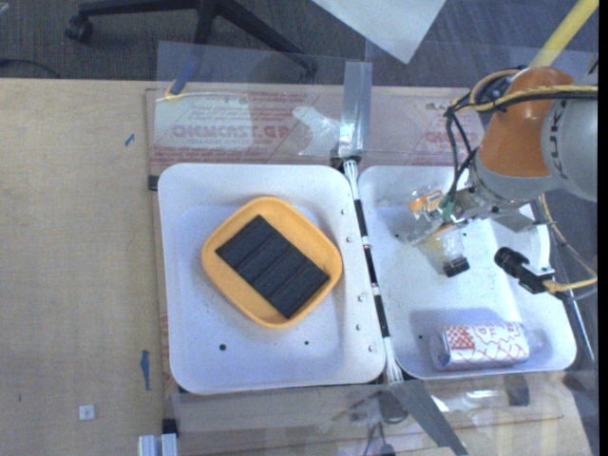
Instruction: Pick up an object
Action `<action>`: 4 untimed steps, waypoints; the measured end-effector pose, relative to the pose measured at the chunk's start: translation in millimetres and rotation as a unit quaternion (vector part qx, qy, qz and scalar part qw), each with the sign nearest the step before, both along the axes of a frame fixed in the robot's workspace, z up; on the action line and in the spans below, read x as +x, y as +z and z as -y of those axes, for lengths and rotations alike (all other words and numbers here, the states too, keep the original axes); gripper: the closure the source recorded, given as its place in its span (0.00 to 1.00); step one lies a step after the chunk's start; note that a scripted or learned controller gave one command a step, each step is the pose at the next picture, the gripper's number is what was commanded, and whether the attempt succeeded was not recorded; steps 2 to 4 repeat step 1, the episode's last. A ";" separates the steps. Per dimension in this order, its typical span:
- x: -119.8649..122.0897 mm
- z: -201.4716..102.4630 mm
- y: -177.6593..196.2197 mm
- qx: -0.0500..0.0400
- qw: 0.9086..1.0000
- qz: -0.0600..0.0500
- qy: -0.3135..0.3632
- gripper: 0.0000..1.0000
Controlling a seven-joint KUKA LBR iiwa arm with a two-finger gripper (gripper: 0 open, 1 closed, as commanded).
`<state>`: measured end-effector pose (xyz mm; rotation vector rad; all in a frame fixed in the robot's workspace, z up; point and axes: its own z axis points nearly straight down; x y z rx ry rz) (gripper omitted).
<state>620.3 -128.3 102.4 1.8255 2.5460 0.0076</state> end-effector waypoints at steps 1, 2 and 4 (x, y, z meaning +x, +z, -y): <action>29.7 -55.6 82.4 0.000 1.000 -0.004 -0.016 1.00; 29.7 -55.6 82.4 0.000 1.000 -0.004 -0.016 1.00; 29.7 -55.6 82.4 0.000 1.000 -0.004 -0.016 1.00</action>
